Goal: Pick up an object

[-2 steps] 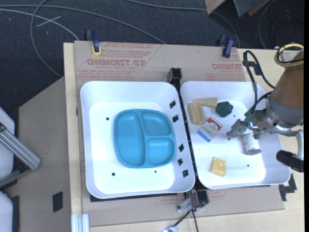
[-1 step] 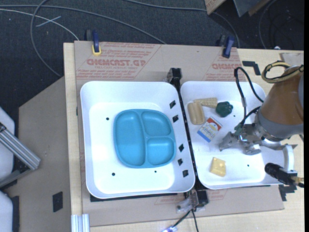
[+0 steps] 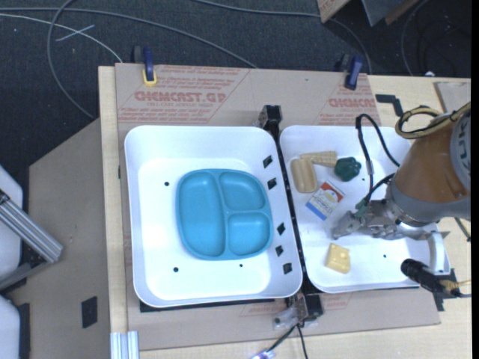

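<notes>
The right bin point(image 3: 389, 275) holds several small objects. A yellow block point(image 3: 338, 259) lies near its front. A small white packet with red and blue print point(image 3: 325, 200) sits in the middle. Two tan bread-like pieces point(image 3: 303, 174) point(image 3: 322, 158) and a dark green lump point(image 3: 346, 168) lie at the back. My gripper point(image 3: 346, 225) reaches in from the right and hovers low over the bin floor, between the packet and the yellow block and just right of both. Nothing shows in its grasp.
The left bin point(image 3: 150, 223) carries a blue divided plate point(image 3: 223, 213). A black divider with clips point(image 3: 278, 193) runs between the bins. A cable point(image 3: 367, 137) loops over the right bin's back. The arm's body point(image 3: 430, 178) covers the bin's right side.
</notes>
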Motion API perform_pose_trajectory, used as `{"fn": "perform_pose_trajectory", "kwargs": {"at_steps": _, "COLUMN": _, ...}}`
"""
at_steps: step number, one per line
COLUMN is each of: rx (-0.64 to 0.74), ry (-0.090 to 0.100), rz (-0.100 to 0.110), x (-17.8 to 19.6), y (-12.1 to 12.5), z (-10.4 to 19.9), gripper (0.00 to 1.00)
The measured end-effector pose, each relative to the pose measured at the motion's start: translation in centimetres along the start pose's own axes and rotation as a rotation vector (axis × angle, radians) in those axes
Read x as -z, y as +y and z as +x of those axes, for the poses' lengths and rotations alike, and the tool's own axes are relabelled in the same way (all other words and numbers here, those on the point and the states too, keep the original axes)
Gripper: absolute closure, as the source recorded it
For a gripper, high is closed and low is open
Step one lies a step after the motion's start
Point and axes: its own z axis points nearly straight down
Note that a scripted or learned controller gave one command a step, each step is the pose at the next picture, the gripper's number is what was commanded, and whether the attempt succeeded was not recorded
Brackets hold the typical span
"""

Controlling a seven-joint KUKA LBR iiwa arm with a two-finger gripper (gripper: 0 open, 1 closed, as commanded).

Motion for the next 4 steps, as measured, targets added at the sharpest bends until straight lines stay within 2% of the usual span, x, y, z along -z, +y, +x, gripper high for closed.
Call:
{"fn": "perform_pose_trajectory", "kwargs": {"at_steps": 1, "rx": -0.001, "ry": 0.0, "rz": -0.003, "x": 1.2, "y": 0.1, "z": 0.0, "gripper": 1.0}}
{"fn": "perform_pose_trajectory", "kwargs": {"at_steps": 3, "rx": 0.001, "ry": -0.005, "rz": -0.012, "x": 13.3, "y": 1.5, "z": -0.9, "gripper": 1.0}}
{"fn": "perform_pose_trajectory", "kwargs": {"at_steps": 4, "rx": 0.001, "ry": -0.004, "rz": -0.008, "x": 15.3, "y": 1.6, "z": -0.9, "gripper": 1.0}}
